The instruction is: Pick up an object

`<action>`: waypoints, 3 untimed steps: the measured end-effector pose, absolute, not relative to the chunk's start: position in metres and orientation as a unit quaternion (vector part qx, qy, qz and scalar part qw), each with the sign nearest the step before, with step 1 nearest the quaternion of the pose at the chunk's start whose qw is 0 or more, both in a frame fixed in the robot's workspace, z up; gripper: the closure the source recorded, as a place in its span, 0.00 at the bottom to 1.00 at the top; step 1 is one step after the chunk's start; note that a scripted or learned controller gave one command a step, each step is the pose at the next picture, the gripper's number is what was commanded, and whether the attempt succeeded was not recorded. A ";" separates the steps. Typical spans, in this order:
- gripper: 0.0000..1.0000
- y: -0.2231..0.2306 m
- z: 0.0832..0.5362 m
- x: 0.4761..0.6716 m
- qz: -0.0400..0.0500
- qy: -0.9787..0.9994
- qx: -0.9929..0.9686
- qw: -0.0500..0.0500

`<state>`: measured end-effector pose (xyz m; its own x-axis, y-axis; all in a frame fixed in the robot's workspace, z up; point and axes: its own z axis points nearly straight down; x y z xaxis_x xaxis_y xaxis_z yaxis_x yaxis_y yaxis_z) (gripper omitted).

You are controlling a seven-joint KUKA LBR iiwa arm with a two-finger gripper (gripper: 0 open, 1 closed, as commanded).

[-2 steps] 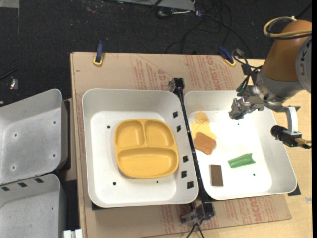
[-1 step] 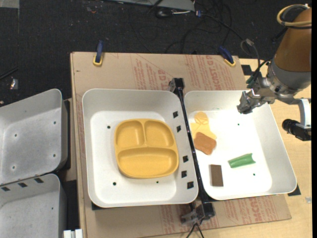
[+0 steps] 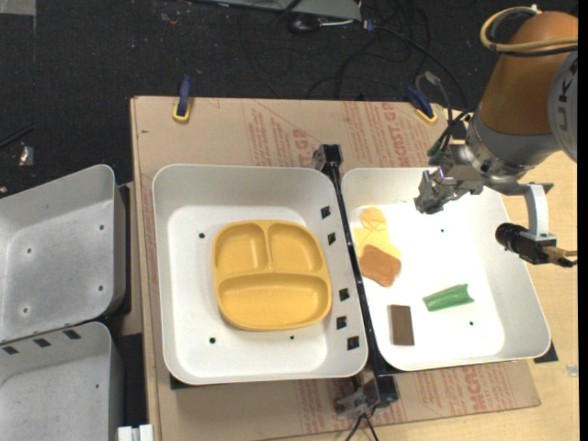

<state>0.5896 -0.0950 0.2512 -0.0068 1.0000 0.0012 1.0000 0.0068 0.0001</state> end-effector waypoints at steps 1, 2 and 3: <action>1.00 -0.045 0.257 0.574 0.000 -0.710 -0.704 0.001; 1.00 0.008 0.261 0.559 0.000 -0.710 -0.704 0.001; 1.00 0.069 0.259 0.551 0.000 -0.710 -0.704 0.001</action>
